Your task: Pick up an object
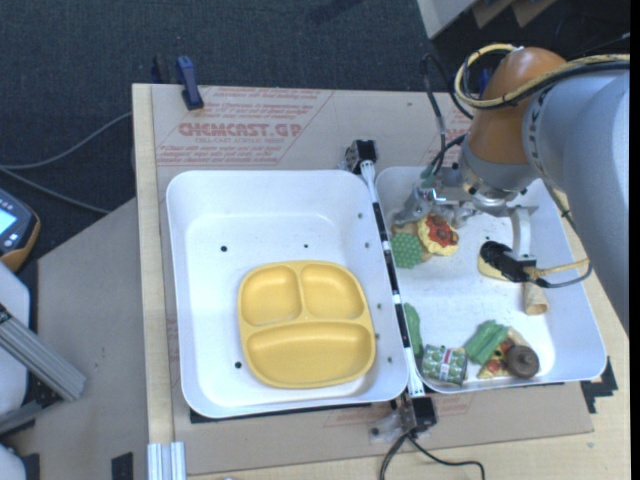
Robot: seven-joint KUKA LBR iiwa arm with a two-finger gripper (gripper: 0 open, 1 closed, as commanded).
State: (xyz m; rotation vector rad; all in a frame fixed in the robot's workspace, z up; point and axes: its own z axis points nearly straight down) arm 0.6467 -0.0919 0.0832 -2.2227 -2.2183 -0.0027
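While the grey two-finger gripper [437, 211] hovers at the right white bin's [570, 353] ten o'clock corner, its grip unreadable, a red-and-yellow pizza-slice toy [439, 236] lies just beneath it.

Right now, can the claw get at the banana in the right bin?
Probably yes. The banana lies uncovered in the right bin, just right of the claw, nothing stacked on it. The pizza toy sits beside it, apart.

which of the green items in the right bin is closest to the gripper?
The green leafy piece at the right bin's left wall, touching the red-and-yellow item just below the gripper. The other green pieces lie along the bin's near edge.
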